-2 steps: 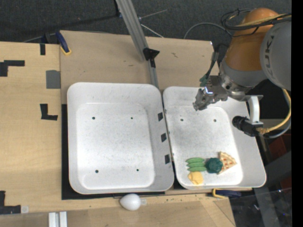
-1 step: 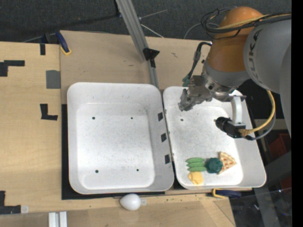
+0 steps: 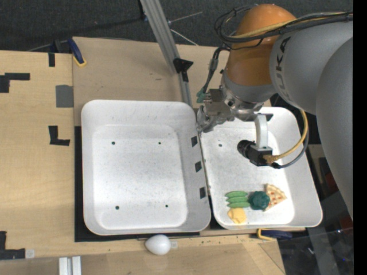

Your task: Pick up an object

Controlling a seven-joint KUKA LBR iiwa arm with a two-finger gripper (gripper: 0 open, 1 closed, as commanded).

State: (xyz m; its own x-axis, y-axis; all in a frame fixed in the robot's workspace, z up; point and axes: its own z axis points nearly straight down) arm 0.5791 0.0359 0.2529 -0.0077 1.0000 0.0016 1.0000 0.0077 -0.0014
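Note:
Several small toys lie in a cluster at the front of the right bin: a light green pea pod, a yellow piece, a dark green piece and an orange pizza-like slice. My gripper hangs at the back left corner of that bin, close to the wall between the two bins. It is well behind the toys and apart from them. The arm's orange band and grey body hide the bin's back edge. I see nothing held at the gripper's tip.
The left bin lies beside the right one, their walls meeting in the middle. A white egg rests on the bench in front of the left bin. A slanted metal post stands behind the bins. A black part with cables hangs from the wrist.

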